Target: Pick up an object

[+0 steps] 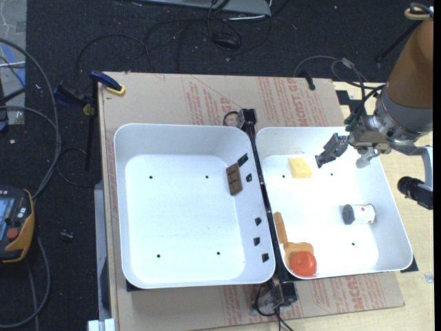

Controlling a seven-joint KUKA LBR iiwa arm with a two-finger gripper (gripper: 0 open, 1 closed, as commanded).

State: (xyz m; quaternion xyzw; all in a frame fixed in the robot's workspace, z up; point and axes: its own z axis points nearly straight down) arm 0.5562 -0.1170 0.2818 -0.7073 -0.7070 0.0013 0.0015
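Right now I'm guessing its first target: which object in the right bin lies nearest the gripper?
The yellow block, just left of the gripper. The grey-and-white cylinder and the red tomato lie farther toward the bin's front.

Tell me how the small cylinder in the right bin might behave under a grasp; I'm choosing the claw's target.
The cylinder lies on its side, so a nudge would probably roll it. It looks small and likely light. Its rounded sides may slip unless pinched squarely.

End effector (346,152) low, fingers spread
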